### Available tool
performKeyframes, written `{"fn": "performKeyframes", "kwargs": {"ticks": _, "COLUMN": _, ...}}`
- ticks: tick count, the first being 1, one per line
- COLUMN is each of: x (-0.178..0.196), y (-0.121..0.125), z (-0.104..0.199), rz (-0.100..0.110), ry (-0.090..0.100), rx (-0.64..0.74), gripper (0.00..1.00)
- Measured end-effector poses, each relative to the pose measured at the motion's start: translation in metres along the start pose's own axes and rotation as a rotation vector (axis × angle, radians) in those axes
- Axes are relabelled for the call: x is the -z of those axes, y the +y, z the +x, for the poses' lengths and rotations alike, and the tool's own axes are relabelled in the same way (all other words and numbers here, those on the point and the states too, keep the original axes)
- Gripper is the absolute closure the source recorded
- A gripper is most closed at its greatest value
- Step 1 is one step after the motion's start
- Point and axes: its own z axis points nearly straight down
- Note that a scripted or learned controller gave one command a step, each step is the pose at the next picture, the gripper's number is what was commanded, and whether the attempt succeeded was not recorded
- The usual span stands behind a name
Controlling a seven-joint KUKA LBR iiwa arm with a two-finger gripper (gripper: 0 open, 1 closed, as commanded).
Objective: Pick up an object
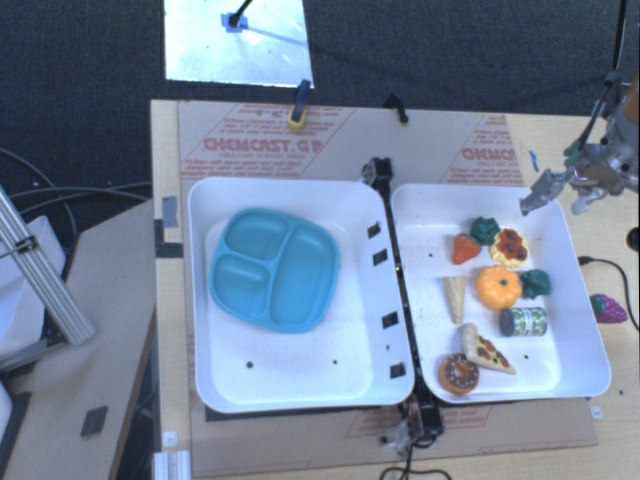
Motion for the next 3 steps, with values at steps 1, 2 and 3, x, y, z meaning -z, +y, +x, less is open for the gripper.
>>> {"fn": "performKeyframes", "kwargs": {"ticks": 1, "x": -0.157, "y": 0.048, "z": -0.002, "rz": 0.009, "ry": 0.003, "rx": 0.003, "gripper": 0.0}}
{"fn": "performKeyframes", "kwargs": {"ticks": 2, "x": -0.166, "y": 0.053, "z": 0.07, "rz": 0.001, "ry": 0.004, "rx": 0.007, "gripper": 0.0}}
{"fn": "performKeyframes", "kwargs": {"ticks": 3, "x": -0.165, "y": 0.019, "z": -0.01, "rz": 0.002, "ry": -0.001, "rx": -0.008, "gripper": 0.0}}
